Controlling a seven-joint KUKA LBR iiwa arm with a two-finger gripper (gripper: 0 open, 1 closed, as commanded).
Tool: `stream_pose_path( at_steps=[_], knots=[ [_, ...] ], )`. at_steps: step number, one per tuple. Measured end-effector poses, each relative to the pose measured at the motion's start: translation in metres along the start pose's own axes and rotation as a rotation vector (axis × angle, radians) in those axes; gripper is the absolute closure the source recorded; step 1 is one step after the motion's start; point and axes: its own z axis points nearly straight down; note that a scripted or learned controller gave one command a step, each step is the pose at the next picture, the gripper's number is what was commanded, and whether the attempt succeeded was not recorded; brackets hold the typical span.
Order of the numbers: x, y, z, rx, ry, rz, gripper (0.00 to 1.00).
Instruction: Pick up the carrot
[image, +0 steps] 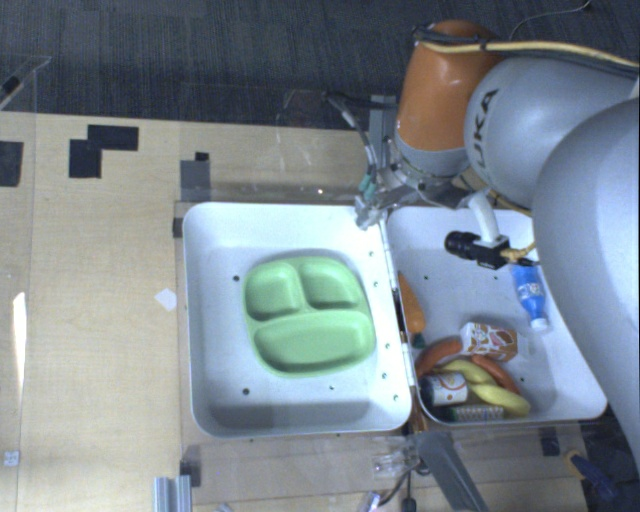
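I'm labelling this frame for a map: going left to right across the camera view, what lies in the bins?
Green divided plate → carrot against the right bin's left wall → banana → blue-and-white bottle.

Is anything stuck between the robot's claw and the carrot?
Nothing visible. The gripper hovers at the top of the wall between the bins, and the carrot lies below it along the right bin's left wall, bare floor between.
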Motion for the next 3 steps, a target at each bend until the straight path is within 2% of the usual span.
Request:
stream_pose_path(
  at_steps=[1, 2, 3],
  knots=[
    [-0.073, -0.036, -0.004, 0.000, -0.001, -0.044, 1.00],
    [-0.084, -0.042, -0.017, -0.001, -0.002, -0.286, 1.00],
    [-0.066, -0.035, -0.038, -0.002, -0.002, -0.573, 1.00]
  ],
)
